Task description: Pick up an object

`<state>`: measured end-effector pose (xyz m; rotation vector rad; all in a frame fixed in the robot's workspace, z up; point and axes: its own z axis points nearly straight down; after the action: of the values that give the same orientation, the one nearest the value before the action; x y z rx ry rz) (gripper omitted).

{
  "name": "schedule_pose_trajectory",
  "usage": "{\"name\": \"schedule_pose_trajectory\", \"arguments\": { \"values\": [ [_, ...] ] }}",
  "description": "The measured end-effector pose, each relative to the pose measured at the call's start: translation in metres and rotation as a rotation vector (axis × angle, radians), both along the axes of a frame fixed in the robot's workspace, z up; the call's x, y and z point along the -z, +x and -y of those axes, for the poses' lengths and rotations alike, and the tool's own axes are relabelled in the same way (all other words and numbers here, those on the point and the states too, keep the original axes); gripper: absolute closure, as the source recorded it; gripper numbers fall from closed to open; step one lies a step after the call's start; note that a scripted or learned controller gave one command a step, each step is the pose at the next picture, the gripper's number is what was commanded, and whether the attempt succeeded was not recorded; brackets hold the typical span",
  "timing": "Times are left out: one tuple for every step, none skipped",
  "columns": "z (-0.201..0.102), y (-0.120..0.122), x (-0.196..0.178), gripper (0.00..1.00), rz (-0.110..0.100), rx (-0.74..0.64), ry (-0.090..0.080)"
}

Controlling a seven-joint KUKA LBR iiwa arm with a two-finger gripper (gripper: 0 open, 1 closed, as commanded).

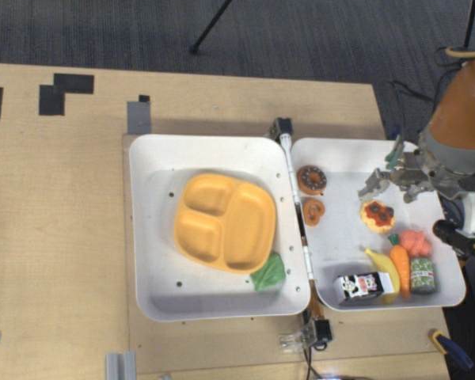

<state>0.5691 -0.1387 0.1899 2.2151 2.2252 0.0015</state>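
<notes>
My gripper [392, 190] hangs over the back right part of the right bin [340, 236], open with nothing between its fingers. Just in front of it a small round pizza toy [378, 215] lies on the bin floor. A chocolate donut [311, 179] and a smaller brown pastry [312, 210] lie by the bin's left wall. Along the front right are a yellow banana [380, 263], an orange carrot [400, 269], a black-and-white milk carton [359, 286], a pink lump [414, 241] and a green can [422, 275].
The left bin [154, 212] holds a yellow divided plate [225, 222] and a green leafy piece [269, 273] at its front right. A raised divider [294, 204] runs between the bins. The arm's orange band [463, 109] stands at the right.
</notes>
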Motion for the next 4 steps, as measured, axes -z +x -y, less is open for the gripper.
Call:
{"name": "schedule_pose_trajectory", "arguments": {
  "values": [
    [0.035,-0.056,0.103,0.00,0.003,-0.258,0.000],
    [0.035,-0.054,0.092,1.00,0.010,-0.260,-0.002],
    [0.029,-0.053,0.092,0.00,0.007,-0.266,0.009],
    [0.025,-0.078,0.102,0.00,0.013,-0.426,-0.009]
  ]
}}
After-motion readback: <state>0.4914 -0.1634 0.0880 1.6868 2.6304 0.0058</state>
